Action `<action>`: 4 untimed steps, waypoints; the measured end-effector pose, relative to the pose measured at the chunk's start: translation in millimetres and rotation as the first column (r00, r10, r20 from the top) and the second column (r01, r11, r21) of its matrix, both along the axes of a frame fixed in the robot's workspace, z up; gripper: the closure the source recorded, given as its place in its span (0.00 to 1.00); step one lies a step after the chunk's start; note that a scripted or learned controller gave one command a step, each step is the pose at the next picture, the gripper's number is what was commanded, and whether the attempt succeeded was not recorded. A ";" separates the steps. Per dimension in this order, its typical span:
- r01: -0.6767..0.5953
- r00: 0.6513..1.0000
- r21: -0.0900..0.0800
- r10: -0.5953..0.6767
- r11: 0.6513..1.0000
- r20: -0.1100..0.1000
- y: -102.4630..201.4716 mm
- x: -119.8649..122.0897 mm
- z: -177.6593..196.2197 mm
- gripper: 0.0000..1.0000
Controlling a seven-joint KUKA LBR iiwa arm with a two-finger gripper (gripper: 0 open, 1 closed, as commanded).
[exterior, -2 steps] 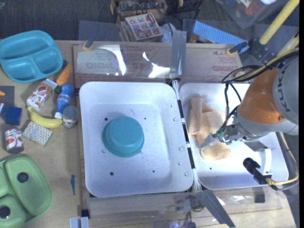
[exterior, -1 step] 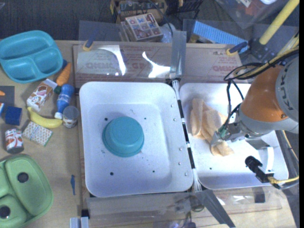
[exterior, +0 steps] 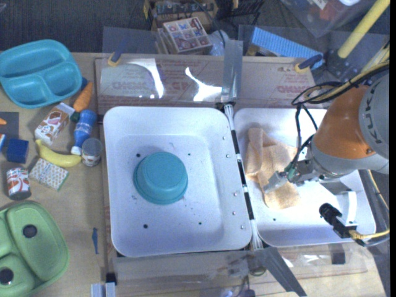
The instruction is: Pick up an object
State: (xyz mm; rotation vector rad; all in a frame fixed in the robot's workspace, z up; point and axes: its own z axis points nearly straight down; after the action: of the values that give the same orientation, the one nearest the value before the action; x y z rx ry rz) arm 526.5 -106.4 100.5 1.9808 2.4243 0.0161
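In the right bin (exterior: 365,212), the tool (exterior: 276,181) is hanging low over a tan cloth (exterior: 267,166) that is lying crumpled against the bin's left side, and it is reaching in from the grey and orange arm (exterior: 346,138) on the right. The tool's tip is sitting at the lower edge of the cloth, but the view is too blurred there to tell whether it is released or clenched, or whether any fabric is caught in it. The likeliest failure, I judge, is pinching only a thin fold: a soft, limp cloth is prone to slipping free as the arm is lifting, or trailing and dragging along the bin floor. Because the cloth is lying close to the wall between the bins, a descent slightly off to the left is risking a knock against that rim. The black cable (exterior: 303,122) looping beside the wrist is also looking as if it might snag. The teal bowl (exterior: 161,177) is sitting upside down in the left bin (exterior: 117,135), well apart, so it is posing no danger. Clutter on the counter (exterior: 86,228) is staying out of reach.
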 end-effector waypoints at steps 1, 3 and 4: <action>-0.016 1.000 -0.002 0.016 1.000 -0.003 1.2 -12.5 -10.4 0.00; -0.013 1.000 -0.001 0.013 1.000 0.001 0.2 -11.8 0.0 0.00; 0.015 1.000 -0.003 -0.015 1.000 -0.003 5.5 -30.6 -11.5 0.00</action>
State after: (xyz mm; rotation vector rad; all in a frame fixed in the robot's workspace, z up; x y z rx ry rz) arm 495.9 -100.8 89.0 1.9989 2.4093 0.0095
